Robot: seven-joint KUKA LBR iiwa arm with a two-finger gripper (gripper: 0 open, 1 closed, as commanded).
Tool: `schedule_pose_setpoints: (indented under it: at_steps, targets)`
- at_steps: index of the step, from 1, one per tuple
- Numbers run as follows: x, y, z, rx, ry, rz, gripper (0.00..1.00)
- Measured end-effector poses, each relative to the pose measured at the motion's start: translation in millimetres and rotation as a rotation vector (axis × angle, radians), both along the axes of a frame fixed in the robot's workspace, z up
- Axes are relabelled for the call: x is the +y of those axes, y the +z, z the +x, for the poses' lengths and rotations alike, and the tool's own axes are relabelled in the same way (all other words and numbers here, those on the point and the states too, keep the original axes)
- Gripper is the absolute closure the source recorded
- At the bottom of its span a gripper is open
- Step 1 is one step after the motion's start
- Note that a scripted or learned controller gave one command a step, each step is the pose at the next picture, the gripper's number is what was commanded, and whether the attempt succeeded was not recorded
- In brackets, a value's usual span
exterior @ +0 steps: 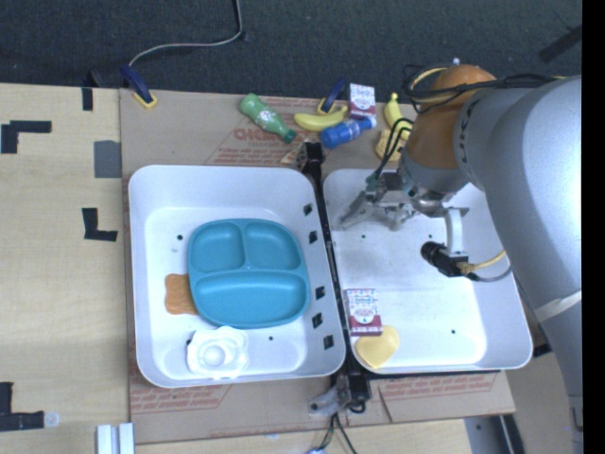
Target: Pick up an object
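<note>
End effector (pixel 373 206), metal two-finger type, sits low over the upper-left part of the right shallow white plastic bin (pixel 473 329), tips angled toward the bin's left wall. Fingers look spread, nothing between them. Grey arm with orange band (pixel 444 130) comes in from the right and covers the bin's upper right.

Step, as judged: approach phase, no grasp made. The bin floor directly under the tips looks bare, so the next move likely calls for shifting toward a real target and then closing. Nearest candidates: small red-and-white carton (pixel 363 311) and yellow rounded wedge-shaped toy (pixel 378 347), both at the lower-left corner of the right bin, just beside each other, well apart from the end effector.

Counts: two bins. Left white bin (pixel 151 253) holds one blue divided plastic plate (pixel 249 272), one tan flat piece (pixel 177 294) touching the plate's left edge, one white round cup-like item (pixel 216 354). On the table (pixel 57 253) behind the bins: one green bottle (pixel 267 117), one yellow banana toy (pixel 319 119), one blue bottle (pixel 342 133), one small pink-white box (pixel 362 96), one yellow item (pixel 392 116) partly hidden by the arm.
</note>
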State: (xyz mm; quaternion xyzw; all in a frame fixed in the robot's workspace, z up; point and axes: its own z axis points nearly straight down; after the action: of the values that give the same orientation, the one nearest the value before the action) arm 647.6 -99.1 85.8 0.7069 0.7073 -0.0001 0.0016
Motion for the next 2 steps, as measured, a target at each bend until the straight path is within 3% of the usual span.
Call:
schedule_pose_setpoints:
  at_steps: [1,2]
  targets:
    - [-13,0,22,0.0,0.002,0.002,0.0]
    - [3,0,-10,0.001,0.0,0.001,0.0]
